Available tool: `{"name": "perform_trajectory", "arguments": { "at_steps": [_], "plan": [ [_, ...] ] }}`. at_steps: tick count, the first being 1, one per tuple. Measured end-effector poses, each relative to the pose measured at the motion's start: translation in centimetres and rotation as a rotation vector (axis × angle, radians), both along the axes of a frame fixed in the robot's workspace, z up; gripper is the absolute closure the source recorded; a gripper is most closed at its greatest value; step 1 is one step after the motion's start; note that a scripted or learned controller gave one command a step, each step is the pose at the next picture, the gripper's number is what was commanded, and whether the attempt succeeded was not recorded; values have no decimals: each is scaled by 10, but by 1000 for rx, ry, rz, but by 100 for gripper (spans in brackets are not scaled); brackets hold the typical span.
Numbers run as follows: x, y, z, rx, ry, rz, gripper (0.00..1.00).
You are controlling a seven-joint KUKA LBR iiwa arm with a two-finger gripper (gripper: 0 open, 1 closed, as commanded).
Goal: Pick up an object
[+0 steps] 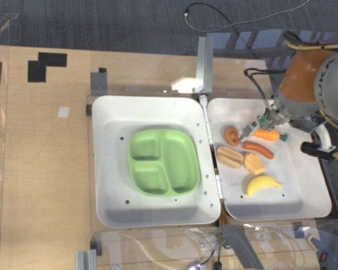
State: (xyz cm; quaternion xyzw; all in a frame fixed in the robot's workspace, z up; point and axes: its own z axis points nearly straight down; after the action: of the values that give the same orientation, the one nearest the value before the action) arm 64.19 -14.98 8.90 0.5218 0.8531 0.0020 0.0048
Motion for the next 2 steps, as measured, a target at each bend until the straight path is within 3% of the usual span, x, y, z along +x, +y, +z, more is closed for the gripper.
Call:
{"name": "perform_trajectory", "arguments": {
  "at_steps": [1, 2],
  "plan": [
    [3, 1, 14, 1, -10, 0, 100],
    [-32, 4, 61, -1, 3, 136, 100]
  ]
}}
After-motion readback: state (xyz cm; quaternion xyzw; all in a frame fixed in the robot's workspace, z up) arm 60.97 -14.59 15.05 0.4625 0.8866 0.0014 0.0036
